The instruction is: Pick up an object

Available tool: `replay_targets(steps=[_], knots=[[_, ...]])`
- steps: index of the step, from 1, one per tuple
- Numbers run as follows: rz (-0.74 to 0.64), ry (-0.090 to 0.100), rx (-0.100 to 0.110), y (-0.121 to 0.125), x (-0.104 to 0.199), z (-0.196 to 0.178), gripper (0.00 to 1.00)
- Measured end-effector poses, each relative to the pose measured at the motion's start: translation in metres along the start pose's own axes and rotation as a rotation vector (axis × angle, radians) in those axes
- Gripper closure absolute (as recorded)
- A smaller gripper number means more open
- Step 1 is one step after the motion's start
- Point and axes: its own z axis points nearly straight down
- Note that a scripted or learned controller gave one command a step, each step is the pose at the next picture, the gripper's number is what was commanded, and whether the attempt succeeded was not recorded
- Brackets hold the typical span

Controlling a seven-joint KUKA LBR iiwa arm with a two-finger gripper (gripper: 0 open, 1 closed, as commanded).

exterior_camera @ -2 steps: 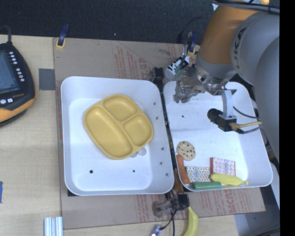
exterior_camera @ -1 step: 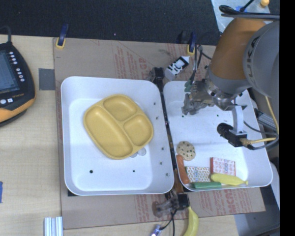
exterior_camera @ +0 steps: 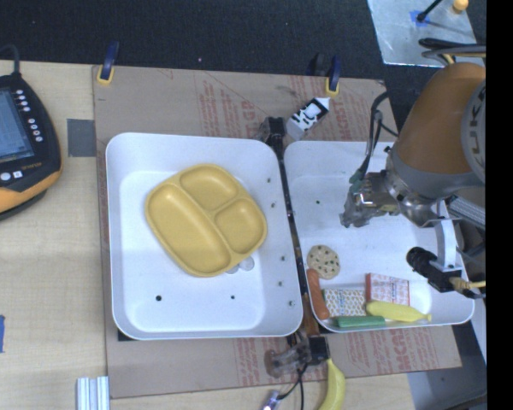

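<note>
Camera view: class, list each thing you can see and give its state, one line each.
Yellow plate: right way up, in left bin.
Cookie: flat, in right bin.
Banana: lying on its side, right bin.
Hand: above right bin, holding nothing visible.

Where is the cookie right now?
The cookie lies in the right bin, near its left wall, just above the carrot and the small cards, below and left of the gripper.
</note>
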Motion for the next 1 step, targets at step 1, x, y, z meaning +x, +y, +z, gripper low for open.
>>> replay_targets(steps=[1], knots=[[0.000, 0.001, 0.001, -0.0297, -0.0516, 0.0988, 1.00]])
